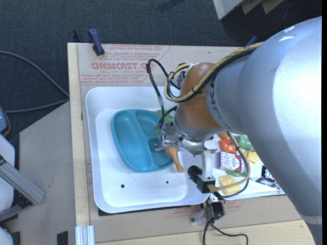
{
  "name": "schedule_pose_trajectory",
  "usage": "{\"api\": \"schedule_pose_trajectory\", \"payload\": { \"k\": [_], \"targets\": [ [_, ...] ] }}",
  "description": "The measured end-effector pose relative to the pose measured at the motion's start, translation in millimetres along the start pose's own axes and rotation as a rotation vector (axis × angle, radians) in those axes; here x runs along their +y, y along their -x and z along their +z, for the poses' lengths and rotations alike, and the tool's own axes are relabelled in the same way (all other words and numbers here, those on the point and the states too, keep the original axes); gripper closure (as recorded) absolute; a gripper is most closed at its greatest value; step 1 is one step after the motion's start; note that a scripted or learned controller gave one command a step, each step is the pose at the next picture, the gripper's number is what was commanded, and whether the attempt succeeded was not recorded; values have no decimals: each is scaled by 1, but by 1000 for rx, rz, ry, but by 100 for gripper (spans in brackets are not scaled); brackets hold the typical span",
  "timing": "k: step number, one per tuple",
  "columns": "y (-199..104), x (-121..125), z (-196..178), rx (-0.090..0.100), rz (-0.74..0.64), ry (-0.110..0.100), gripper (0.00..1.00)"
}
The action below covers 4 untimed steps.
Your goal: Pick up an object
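Right now gripper (167, 143) sits low over blue tray (134, 139) in left bin (102, 182); open/closed state unclear.

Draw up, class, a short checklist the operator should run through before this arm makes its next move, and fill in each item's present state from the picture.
1. Gripper is over the left bin: ok.
2. Blue tray lies flat in that bin: ok.
3. Orange object sits beside the tray's edge, close to the gripper: ok.
4. Jaws open or shut: cannot tell.
5. Anything held: cannot tell.
6. Right bin's items are in plain sight: not ok, the arm covers most.
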<state>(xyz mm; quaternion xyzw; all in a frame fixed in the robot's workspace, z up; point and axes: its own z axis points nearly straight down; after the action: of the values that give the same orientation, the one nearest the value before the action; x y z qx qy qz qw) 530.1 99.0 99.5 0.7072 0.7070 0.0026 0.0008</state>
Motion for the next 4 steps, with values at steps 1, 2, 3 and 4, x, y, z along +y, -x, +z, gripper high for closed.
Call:
{"api": "schedule_pose_trajectory", "payload": {
  "k": [1,2,3,4],
  "targets": [
    [-1,-1,2,0,-1,-3,0],
    [1,-4,12,8,-5,-3,0],
    [0,-4,4,8,-2,-3,100],
    [0,-3,2,8,-4,-2,0]
  ]
}}
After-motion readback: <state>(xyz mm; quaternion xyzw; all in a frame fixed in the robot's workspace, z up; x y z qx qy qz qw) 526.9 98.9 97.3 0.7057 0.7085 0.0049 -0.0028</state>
